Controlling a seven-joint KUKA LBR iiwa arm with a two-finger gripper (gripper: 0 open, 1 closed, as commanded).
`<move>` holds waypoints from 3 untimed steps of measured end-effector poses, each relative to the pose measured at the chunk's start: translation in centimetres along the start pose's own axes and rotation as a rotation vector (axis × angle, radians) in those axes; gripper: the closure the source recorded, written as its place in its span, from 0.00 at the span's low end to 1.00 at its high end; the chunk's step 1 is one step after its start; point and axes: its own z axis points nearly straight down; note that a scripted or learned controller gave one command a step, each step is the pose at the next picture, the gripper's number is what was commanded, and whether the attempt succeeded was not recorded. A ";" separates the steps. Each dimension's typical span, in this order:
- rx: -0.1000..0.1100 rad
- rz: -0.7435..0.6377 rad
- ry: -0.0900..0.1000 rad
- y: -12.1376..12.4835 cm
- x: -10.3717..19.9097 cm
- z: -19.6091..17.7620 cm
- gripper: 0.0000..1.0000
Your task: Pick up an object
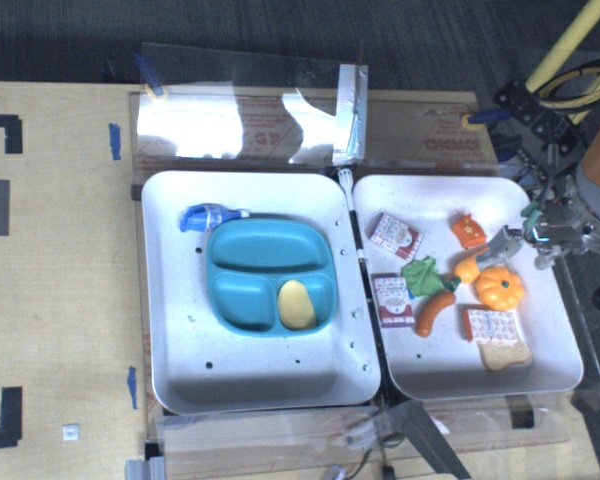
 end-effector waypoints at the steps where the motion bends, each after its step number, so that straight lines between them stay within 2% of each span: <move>1: -0.007 -0.004 -0.002 2.9 -1.5 11.7 0.00; 2: -0.009 0.001 0.006 6.1 -3.7 13.7 0.00; 3: -0.008 0.002 -0.001 6.0 -4.0 12.9 1.00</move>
